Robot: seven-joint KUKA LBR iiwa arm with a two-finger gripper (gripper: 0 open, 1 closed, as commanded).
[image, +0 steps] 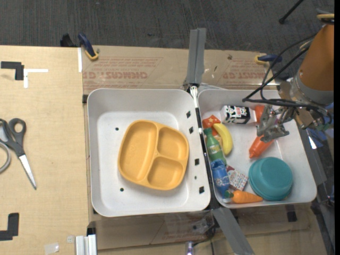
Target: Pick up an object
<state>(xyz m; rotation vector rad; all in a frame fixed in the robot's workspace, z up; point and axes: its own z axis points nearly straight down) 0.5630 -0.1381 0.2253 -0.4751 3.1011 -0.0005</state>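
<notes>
step: reach – gripper low in the right bin, near its far right corner, above the upper end of an orange carrot toy | fingers: cannot tell, spread or pressed | next: descend, close on the carrot – then lift | obstacles: teal bowl just beside, black-and-white carton, banana near

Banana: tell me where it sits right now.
The banana lies in the right bin, near its left wall, just right of the green bottle and below the black-and-white carton.
</notes>
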